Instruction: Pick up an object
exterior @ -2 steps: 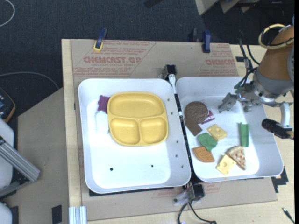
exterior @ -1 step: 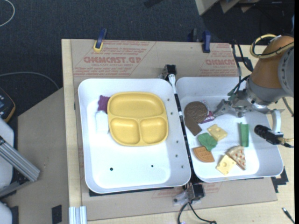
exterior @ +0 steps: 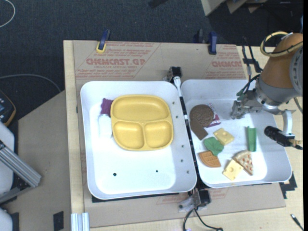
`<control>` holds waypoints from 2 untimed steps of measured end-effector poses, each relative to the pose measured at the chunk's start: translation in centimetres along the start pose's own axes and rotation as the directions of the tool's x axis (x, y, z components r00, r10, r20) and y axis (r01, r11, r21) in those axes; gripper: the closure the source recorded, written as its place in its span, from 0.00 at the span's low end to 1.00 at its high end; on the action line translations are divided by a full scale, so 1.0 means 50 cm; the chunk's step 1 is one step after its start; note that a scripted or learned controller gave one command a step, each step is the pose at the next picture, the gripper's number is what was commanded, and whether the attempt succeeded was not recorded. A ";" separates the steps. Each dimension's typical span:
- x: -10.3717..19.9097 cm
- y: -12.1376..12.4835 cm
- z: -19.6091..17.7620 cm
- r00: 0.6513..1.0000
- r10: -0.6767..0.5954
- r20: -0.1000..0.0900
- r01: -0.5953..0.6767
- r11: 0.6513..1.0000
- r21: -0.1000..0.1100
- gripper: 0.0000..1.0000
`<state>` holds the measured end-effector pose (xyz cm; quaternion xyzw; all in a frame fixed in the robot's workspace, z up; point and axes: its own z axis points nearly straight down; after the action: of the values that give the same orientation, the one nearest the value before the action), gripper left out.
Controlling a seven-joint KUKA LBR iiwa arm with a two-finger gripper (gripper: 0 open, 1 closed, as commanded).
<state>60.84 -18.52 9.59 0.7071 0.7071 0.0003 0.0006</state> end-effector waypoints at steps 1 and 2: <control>-0.008 -0.001 -0.128 1.000 0.001 0.003 -0.001 1.000 -0.007 1.00; -0.012 -0.004 -0.215 1.000 0.000 0.002 0.000 1.000 -0.005 1.00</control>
<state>60.64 -19.10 20.36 0.7070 0.7072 0.0013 0.0032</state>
